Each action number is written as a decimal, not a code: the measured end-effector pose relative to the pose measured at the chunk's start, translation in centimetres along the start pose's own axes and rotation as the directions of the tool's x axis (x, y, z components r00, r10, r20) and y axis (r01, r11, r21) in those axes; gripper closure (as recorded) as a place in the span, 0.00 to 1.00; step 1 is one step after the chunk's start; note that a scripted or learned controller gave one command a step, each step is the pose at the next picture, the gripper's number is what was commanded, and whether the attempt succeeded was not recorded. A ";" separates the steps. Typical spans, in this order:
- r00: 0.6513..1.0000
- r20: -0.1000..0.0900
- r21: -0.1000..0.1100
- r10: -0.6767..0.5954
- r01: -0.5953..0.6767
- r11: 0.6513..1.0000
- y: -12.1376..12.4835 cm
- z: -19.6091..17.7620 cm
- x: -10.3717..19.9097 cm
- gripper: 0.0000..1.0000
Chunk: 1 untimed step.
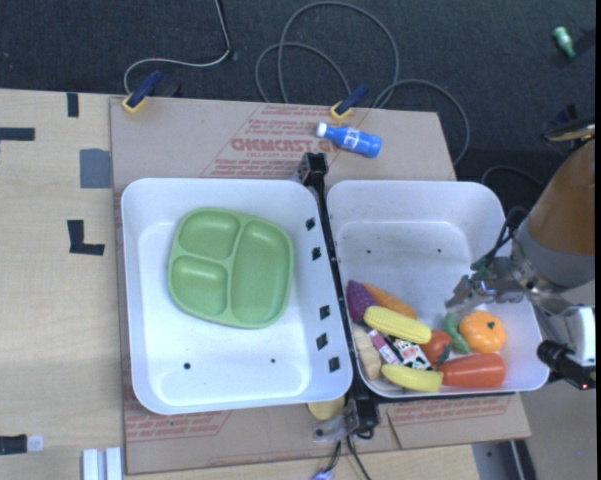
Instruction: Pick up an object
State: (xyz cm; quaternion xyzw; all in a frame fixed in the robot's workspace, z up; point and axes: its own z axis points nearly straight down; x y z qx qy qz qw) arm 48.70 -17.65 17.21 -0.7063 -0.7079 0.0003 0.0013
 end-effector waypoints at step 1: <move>1.000 0.001 0.003 0.000 0.000 1.000 4.8 7.9 0.1 1.00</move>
